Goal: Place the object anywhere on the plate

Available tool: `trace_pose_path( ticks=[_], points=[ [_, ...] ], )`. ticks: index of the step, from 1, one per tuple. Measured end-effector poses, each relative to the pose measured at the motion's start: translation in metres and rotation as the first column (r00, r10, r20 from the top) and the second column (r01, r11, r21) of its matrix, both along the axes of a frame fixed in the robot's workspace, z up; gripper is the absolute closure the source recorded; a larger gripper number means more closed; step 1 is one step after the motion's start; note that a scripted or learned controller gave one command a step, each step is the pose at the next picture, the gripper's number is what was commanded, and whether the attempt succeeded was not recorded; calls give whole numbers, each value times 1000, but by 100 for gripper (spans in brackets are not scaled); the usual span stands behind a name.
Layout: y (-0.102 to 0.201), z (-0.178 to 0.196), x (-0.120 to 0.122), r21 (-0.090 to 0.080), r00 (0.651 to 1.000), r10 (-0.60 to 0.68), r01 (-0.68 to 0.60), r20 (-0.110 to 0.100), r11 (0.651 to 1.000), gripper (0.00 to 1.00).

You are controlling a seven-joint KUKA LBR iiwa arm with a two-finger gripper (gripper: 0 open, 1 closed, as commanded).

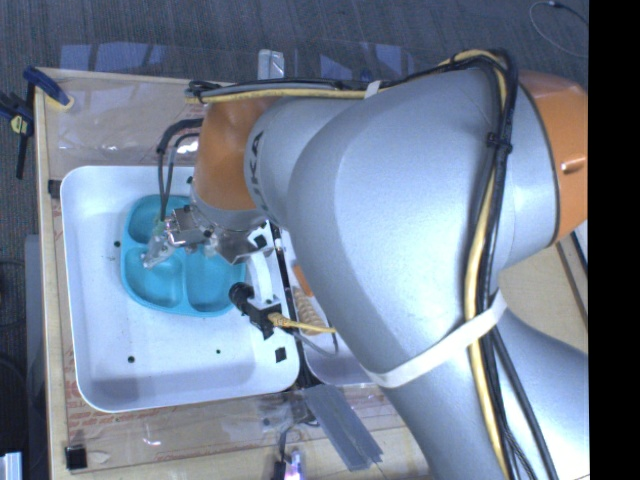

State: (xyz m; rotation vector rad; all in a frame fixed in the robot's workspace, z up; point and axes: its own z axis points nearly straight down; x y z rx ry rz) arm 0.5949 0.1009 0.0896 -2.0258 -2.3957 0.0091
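The grey arm's pincer (pixel 157 247) hangs low over the blue moulded plastic plate with shallow compartments (pixel 205 290), toward the plate's 9 o'clock side; this reads as the placing step, with the pincer already above the target; whether the pincer is apart or together I cannot tell, since its tip is a pale glinting blur against the blue. The object itself cannot be picked out: nothing is clearly clamped at the tip, and the arm's wrist hides the plate's 3 o'clock portion.

If something is held, the next move calls for little more than a short descent, a release over any compartment, and a straight lift clear of the plate's raised rim; if nothing is held, the grasp has to be tried again.

The left shallow white plastic bin (pixel 150 373) on the table (pixel 110 118) holds the plate toward its 12 o'clock half; the plate's visible compartments look bare; the bin floor toward 6 o'clock shows only a few small dark specks. The right white bin (pixel 325 368) lies almost wholly under the arm, its contents hidden.
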Motion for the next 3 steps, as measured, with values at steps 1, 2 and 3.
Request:
trace_pose_path(
  ticks=[1, 2, 3],
  points=[
    [76, 40, -7, 0, 997, -79, 79, 1, 997, 0],
    [32, 227, -2, 1, 953, 301, -301, 6, 953, 0],
    [101, 98, -82, -3, 999, -38, 38, -1, 999, 0]
  ],
)
